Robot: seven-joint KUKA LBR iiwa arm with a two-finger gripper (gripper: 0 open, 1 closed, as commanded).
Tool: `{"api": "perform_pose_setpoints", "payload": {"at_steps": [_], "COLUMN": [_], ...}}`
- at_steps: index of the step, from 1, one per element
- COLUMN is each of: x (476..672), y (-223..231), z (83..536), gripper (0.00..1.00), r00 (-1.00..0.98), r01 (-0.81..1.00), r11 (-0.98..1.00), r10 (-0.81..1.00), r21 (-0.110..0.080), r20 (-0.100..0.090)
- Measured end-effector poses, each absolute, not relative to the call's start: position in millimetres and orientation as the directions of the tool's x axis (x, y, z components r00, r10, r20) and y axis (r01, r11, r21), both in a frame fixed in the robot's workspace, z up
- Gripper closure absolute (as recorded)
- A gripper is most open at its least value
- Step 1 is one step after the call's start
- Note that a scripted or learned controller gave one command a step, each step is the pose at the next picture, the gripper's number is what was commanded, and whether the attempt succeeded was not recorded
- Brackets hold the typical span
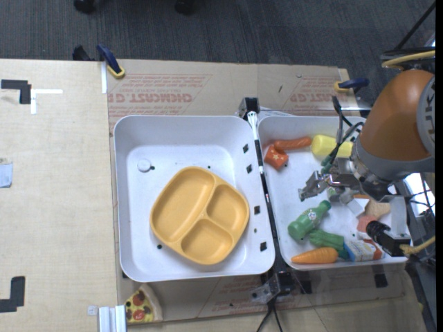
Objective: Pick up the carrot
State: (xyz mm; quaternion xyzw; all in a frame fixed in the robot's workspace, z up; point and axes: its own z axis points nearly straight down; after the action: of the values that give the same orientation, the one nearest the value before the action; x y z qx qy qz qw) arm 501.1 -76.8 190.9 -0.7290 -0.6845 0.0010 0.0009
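Note:
The carrot (315,256) is orange and lies flat along the near wall of the right bin (271,185), its tip pointing left. My gripper (316,185) hangs over the middle of that bin, well above and behind the carrot. It is open, with nothing between its fingers. The green bottle (309,220) lies between the gripper and the carrot.
The right bin also holds a red-orange toy (277,156), a yellow piece (324,144), a green piece (327,239) and small boxes (360,247) at its right end. The left bin (128,185) holds a yellow divided plate (199,215). A pizza-slice toy (140,306) lies on the bench in front.

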Motion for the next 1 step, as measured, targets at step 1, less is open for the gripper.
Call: {"api": "perform_pose_setpoints", "payload": {"at_steps": [1], "x": [479.1], "y": [-39.3], "z": [205.0], "gripper": [0.00], "r00": [-0.408], "r01": [0.913], "r11": [0.408], "r10": [0.913], "r21": [0.000], "r20": [0.000]}}
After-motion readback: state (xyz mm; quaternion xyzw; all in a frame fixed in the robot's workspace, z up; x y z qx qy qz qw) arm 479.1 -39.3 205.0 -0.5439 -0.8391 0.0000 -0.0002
